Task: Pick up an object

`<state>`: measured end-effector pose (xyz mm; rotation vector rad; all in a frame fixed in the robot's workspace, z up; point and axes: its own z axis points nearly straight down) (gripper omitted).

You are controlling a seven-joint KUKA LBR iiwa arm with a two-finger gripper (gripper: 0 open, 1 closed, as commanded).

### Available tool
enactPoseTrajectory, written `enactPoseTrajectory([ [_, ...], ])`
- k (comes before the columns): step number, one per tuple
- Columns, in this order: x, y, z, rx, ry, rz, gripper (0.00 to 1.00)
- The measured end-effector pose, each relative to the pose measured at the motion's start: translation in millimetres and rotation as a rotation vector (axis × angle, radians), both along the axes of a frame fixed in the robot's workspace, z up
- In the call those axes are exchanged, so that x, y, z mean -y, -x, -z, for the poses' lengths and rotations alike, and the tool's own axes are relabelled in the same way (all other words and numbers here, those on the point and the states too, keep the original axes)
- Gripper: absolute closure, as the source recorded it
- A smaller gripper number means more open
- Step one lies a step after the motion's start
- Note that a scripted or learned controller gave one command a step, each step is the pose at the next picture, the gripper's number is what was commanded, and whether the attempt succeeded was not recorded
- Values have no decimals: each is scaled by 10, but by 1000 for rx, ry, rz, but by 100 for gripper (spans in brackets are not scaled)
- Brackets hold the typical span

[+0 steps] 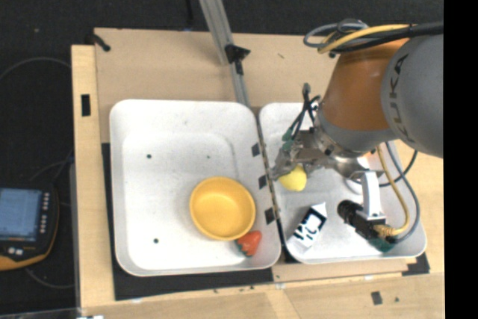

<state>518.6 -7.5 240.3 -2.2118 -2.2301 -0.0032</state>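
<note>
Gripper (290,162) sits low in the view-right bin (336,244), near the wall shared w/ the other bin. A small yellow object (296,180) is right at its tip, but can't tell if the grip is clenched, released or grasping that piece. A black-and-white block (309,225) lies nearer the front, apart from the yellow one. View-left bin (149,123) has a yellow bowl (222,208) w/ a red-orange item (251,241) just beside it.

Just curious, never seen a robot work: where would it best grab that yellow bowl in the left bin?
Probably from above, pinching the left rim of the yellow bowl: it sits mouth up, and the red thing crowds its lower right.
</note>
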Motion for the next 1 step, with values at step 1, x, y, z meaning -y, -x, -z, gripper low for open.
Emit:
enactPoseTrajectory([
  [1,-477,-22,-90,1,0,0,100],
])
